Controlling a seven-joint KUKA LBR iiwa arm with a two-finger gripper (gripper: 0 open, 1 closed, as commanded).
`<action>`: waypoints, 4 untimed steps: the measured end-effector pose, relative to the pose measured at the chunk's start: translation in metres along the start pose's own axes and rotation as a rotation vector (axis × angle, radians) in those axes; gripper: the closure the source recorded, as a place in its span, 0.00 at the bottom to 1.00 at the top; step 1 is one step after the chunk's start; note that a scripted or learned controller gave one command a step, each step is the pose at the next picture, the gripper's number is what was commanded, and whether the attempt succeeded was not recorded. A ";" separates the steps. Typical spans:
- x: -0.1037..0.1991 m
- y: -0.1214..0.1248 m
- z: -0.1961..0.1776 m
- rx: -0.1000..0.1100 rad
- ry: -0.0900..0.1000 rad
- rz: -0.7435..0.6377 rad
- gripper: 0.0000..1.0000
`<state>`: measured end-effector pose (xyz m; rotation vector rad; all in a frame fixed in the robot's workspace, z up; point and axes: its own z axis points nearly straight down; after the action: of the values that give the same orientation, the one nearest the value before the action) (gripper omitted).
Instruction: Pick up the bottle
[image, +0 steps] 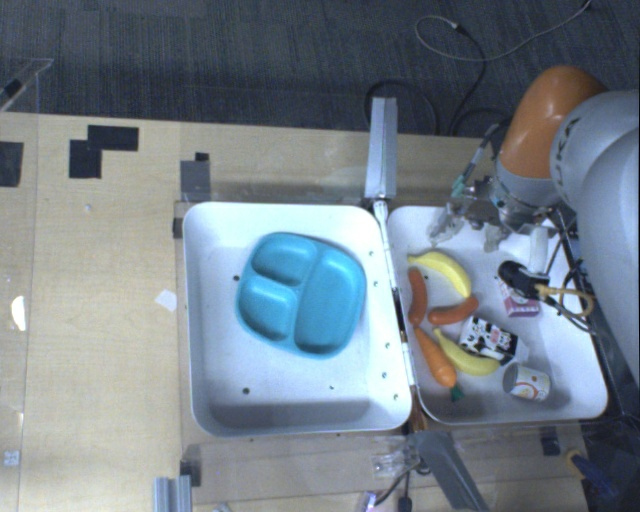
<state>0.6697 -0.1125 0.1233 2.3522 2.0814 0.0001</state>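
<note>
My gripper (467, 232) hangs over the far end of the right bin (590, 385), with the orange band of the arm just above it. Its two pale fingers (442, 228) stand apart, open, and only white bin floor shows between them. What looks like the bottle (521, 298), a small white item with a purple label and a dark top, lies near the bin's right wall, to the right of the gripper and nearer the camera. The gripper is not touching it.
The right bin also holds two bananas (445, 268), two sausages (452, 312), a carrot (436, 358), a cow-patterned carton (492, 338) and a paper cup (527, 382). A blue divided plate (300, 292) lies in the left bin (215, 400). Cables run beside the bin's right wall.
</note>
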 end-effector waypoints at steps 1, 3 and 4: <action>0.061 -0.007 -0.061 -0.003 0.001 0.003 0.00; 0.024 -0.002 0.030 -0.003 0.001 0.066 0.00; 0.078 -0.009 -0.061 -0.004 0.002 0.071 0.00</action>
<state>0.6706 -0.0339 0.1844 2.4236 1.9951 0.0059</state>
